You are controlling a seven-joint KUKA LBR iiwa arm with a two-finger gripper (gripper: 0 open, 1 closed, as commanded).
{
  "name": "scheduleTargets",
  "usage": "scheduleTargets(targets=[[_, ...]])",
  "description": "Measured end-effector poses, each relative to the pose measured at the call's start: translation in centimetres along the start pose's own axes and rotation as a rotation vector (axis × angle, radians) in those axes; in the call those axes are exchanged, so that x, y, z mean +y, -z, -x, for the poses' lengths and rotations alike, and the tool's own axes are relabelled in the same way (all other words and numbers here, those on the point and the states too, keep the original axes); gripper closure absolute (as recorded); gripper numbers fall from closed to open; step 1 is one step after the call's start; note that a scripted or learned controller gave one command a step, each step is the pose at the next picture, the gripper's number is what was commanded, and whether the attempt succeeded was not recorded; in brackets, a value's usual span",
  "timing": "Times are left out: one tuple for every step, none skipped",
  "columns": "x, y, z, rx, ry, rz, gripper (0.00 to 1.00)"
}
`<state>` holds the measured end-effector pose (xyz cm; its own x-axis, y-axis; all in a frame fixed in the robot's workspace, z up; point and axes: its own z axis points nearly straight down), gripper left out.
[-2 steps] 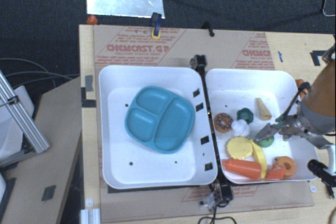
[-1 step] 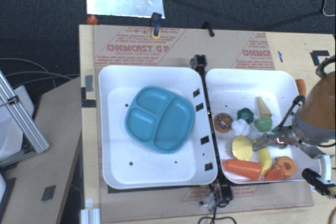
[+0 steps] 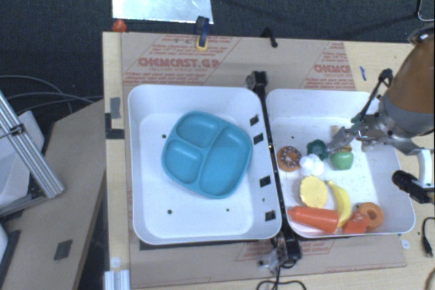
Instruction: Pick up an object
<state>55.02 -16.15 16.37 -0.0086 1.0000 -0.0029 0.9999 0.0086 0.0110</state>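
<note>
While my grey arm reaches in from the right, the left shallow white bin (image 3: 146, 166) holds a blue sectioned plastic plate (image 3: 206, 153). My gripper (image 3: 338, 142) hangs over the right bin (image 3: 319, 105), fingers slightly parted and gripping nothing, just beside the small green round toy (image 3: 342, 159).

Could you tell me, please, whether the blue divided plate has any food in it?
Empty. The blue divided plate lies flat in the left bin with all compartments bare; the toy food sits in the right bin.
</note>
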Motion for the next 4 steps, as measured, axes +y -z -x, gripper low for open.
scheduleTargets(targets=[[-6.0,3.5,-0.5,0.003,-0.008,-0.011,0.0],[1.8,-4.1,-2.6,-0.001,-0.001,0.014,0.0],[5.3,-2.9,1.8,-0.001,-0.006,-0.003,0.0],[9.4,-8.0,1.7,0.001,-0.002,-0.004,0.0]])
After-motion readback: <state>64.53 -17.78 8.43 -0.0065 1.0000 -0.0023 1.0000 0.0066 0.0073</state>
